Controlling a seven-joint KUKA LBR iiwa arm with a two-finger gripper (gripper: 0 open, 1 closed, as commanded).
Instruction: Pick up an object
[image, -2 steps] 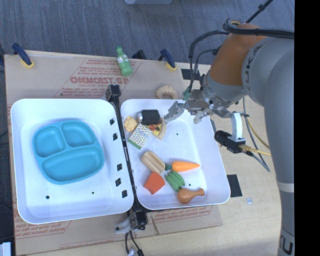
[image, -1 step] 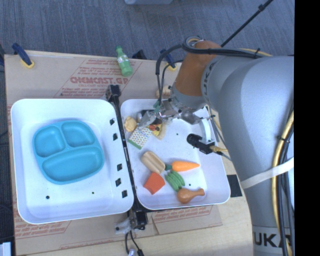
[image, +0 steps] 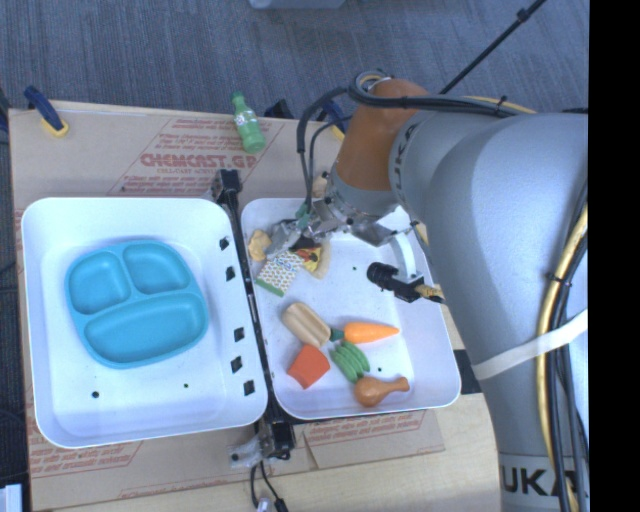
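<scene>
My gripper (image: 298, 234) is low over the far left corner of the right bin (image: 432, 372). Right below it lie a green-patterned packet (image: 279, 271), a pale yellow piece (image: 260, 243) and a small dark and orange item (image: 316, 259). Nearer the front of the same bin are a wooden roll (image: 305, 323), an orange carrot (image: 369, 332), a red block (image: 309, 367), a green vegetable (image: 349, 361) and a brown drumstick (image: 380, 389). I see nothing lifted from the bin floor.
The left bin (image: 60, 415) holds a blue divided plate (image: 136, 301). A green bottle (image: 247, 123) lies on the cardboard behind the bins, and a blue clamp (image: 45, 108) is at the far left corner. The big grey arm covers the right side.
</scene>
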